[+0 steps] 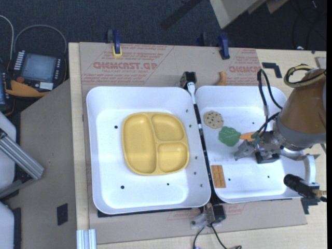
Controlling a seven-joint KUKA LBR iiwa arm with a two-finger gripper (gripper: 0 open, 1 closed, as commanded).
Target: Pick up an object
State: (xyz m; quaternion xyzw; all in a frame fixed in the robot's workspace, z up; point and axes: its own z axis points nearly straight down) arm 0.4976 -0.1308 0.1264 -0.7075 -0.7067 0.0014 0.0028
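Observation:
The right bin [270, 183] holds a round tan cookie [212, 119], a green leafy piece [229, 136] and a small orange piece [248, 136] lying just right of the green one. A flat orange-brown card [217, 176] rests near the bin's front left corner. My gripper [250, 151] hangs low over the middle of the right bin, just below and right of the green and orange pieces. Nothing is visibly held in it. The grey arm [306, 113] with its orange band rises behind it on the right.
The left bin [104, 154] bears a yellow plate [154, 141] divided into three compartments. A black divider rail [199, 134] runs between the two bins. Black cables [264, 95] loop over the right bin's far side. A pendant [36, 69] lies off the bench at left.

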